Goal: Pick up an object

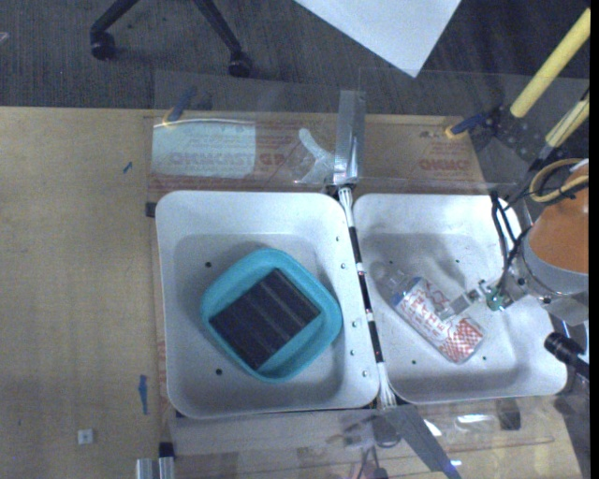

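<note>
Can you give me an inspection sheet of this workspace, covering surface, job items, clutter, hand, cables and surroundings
Surface: tan bench bearing two shallow white bins side by side, left bin and right bin.
Job's things: teal container holding a dark ridged block, lying askew in the left bin; clear plastic packet with red print lying in the right bin.
Clutter: nothing seen in the bins; blue tape marks on the bench.
Hand: hand low over the right bin, at the packet's right end; grip cannot be judged.
Cables: black cables looping beside the orange band.
Surroundings: clear sheet taped behind the bins, chair base, white paper, yellow rod.
</note>
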{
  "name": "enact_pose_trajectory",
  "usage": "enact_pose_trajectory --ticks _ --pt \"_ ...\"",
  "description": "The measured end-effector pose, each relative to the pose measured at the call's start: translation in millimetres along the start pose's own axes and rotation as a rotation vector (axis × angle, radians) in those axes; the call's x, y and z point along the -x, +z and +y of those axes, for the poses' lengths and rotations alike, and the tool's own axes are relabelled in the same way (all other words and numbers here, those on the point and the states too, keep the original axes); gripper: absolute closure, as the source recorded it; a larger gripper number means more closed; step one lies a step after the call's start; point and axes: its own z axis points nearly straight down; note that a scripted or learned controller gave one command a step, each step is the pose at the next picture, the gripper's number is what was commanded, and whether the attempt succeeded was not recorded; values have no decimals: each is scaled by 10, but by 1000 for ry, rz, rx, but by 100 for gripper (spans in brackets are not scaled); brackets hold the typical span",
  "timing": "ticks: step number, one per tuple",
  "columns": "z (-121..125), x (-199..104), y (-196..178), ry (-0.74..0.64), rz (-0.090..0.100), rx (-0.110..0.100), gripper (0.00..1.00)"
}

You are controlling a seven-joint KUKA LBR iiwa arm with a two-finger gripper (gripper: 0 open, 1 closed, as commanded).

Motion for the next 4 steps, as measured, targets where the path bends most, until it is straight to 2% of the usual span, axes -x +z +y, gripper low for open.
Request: enact_pose_trajectory --ticks 1,4 --pt "24 2 -5 -137 -6 6 0" --pt "94 -52 -1 -218 -16 8 0"
